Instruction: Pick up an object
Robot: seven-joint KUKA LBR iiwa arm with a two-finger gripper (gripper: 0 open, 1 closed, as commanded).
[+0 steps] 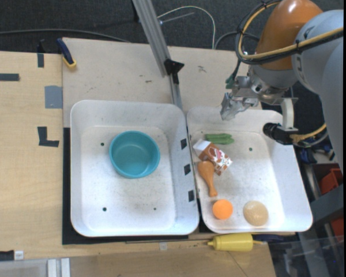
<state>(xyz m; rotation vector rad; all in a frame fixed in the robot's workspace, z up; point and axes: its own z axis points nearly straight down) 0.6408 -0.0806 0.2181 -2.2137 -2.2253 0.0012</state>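
Note:
My gripper (232, 109) hangs above the back edge of the right bin (288, 172), its fingers pointing down and nothing between them that I can make out. Just in front of it and lower lies a green bean pod (219, 138). Below the pod sit a small red-and-white packet (215, 156) and an orange-brown chicken drumstick (207, 177). An orange ball (222, 209) and a beige round object (255, 212) rest near the bin's front edge. A teal bowl (134, 153) stands in the left bin (92, 212).
A yellow mustard bottle (233, 243) lies on the bench in front of the right bin. A slanted metal pole (155, 33) rises behind the divider between the bins. Cables loop behind the arm at the back right.

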